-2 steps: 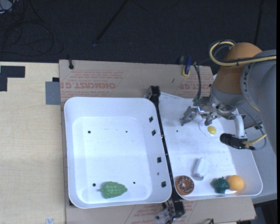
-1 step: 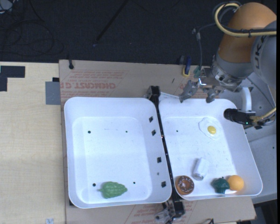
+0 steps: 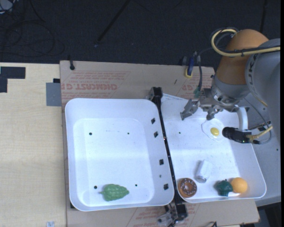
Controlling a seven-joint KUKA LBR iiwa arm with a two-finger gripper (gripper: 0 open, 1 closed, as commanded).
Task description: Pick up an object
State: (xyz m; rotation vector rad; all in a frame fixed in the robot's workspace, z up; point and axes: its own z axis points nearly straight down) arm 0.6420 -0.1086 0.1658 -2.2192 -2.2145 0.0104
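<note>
One gripper, fingers spread w/ nothing between them, hangs over the upper part of the right bin, just left of the fried-egg toy, prob. lining up on it. Other candidates sit along the bin's front wall: white cylinder, donut, dark green item, orange ball. Left bin: 1 green leafy toy, front edge, well apart from the arm.

Two white bins. A bumpy green lump, brown-frosted doughnut, white-and-yellow fried egg, orange ball, dark green piece, pale cylinder.
</note>
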